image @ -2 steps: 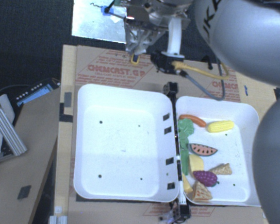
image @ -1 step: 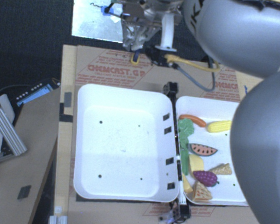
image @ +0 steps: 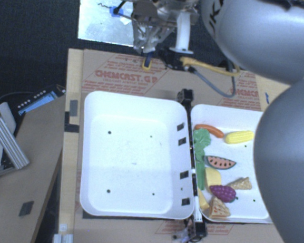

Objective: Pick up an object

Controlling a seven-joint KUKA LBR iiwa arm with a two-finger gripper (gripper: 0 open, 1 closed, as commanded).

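Two bins (image: 92, 139); toy foods (image: 219, 164) fill the right one, gripper (image: 147, 45) above

Toy foods (image: 219, 169) in right bin (image: 257, 215), beside left bin (image: 95, 140)

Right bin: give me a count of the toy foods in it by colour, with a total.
Orange: 1, the carrot
Yellow: 3, the corn, a yellow block, a yellow strip
Green: 1, the leafy piece
Red: 1, the melon slice
Purple: 1, the grapes
Tan: 2, two wedges
Total: 9
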